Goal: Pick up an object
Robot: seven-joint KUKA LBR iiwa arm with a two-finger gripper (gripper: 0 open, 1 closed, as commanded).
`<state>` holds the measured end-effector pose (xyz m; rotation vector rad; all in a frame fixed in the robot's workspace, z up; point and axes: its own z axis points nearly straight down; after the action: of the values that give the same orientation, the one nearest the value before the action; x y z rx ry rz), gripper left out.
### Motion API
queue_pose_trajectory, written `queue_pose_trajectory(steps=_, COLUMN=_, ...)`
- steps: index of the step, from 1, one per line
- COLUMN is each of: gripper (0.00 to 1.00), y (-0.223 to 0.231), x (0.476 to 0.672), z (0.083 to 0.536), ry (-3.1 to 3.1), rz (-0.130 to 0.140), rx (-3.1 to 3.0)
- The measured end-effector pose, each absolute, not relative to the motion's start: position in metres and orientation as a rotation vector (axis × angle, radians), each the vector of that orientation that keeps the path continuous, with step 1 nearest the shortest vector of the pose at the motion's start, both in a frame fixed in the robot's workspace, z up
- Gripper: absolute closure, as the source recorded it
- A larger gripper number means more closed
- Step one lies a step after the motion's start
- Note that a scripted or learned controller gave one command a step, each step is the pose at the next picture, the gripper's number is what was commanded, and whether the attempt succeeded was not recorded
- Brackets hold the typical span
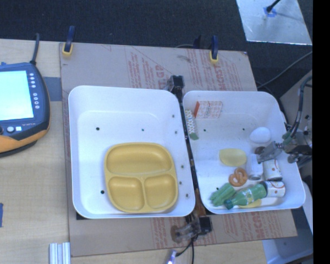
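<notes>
The likeliest candidates lay bunched in the near right corner of the right bin [209, 98]: a green bottle [246, 196] lying on its side with its dark cap toward the left bin, a pretzel-shaped orange piece [238, 176] just above it, a pale yellow lump [232, 157] farther back, and a white rounded thing [259, 135] near the right wall. A white tube-like item [273, 187] with red marks lay touching the bottle's far end. A small red-and-white packet [209, 110] sat well apart at the bin's back.

The gripper [268, 154] stood low over the right side of this cluster; whether it was open, closed or around anything could not be told. Judging by this, the pick was at the reaching stage, nothing lifted. The next move would call for settling on one item and separating it from its crowding neighbours.

The left bin [88, 109] held a yellow divided tray [141, 177]. A teach pendant [14, 106] lay on the worktop [22, 202] at left.
</notes>
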<state>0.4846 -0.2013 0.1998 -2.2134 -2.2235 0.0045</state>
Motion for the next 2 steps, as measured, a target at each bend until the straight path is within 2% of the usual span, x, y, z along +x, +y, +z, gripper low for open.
queue_pose_trajectory(steps=1, gripper=0.00, y=-0.211, x=0.536, z=0.092, ry=-2.230, rz=0.004, rx=-2.212)
queue_pose_trajectory(steps=2, gripper=0.00, y=-0.132, x=0.501, z=0.091, ry=-2.227, rz=0.004, rx=-2.209)
